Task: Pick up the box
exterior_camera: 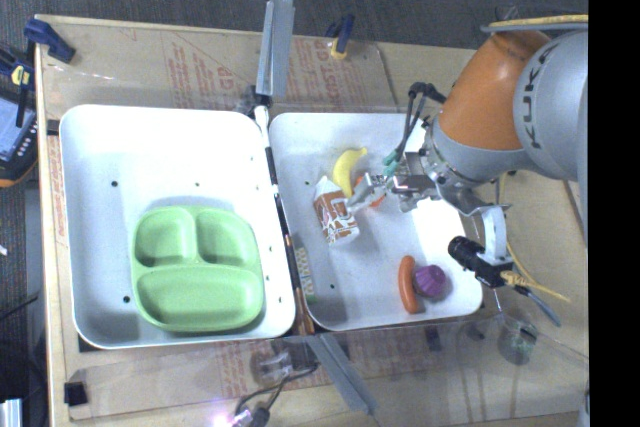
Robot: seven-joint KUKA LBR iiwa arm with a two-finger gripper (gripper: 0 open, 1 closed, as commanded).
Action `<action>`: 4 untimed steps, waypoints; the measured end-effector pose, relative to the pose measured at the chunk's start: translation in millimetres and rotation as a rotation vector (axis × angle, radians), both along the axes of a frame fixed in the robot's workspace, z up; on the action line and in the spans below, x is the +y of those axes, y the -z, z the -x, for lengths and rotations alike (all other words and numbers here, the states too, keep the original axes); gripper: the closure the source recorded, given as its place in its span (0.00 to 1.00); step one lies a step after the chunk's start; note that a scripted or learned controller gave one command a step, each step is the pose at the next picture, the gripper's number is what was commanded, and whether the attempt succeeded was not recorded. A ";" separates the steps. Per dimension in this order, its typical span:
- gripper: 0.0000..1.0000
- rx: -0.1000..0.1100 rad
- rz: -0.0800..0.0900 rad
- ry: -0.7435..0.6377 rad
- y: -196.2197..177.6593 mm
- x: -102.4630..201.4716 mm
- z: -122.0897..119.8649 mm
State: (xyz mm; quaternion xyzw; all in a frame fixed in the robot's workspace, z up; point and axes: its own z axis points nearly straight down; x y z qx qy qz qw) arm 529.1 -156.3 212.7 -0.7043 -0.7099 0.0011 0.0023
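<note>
Approaching the small brown-and-white carton box (pixel 335 212).
Gripper (pixel 372 187) just right of it, grip state unclear; best centred squarely over it.

a: where's the box (pixel 335 212)?
b: in the right bin, toward its left-middle, tilted (looks like a small carton, brown and white).
a: and its neighbour?
b: a yellow thing just beside its upper end.

At frame centre, in the right bin (pixel 300 285), the box (pixel 336 212) lies tilted below a yellow banana (pixel 348 167). The gripper (pixel 377 189) hangs just right of both. A red sausage (pixel 406 284) and a purple piece (pixel 432 281) lie lower right. The left bin (pixel 90 215) holds a green tray (pixel 197 268).
</note>
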 end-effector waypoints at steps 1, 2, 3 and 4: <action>0.00 -0.002 0.000 0.026 20.2 -53.3 -71.9; 0.00 0.002 0.001 0.112 106.1 -7.1 -4.4; 0.00 0.002 0.001 0.230 121.5 19.3 -3.4; 0.00 -0.002 0.000 0.181 121.1 26.1 -31.6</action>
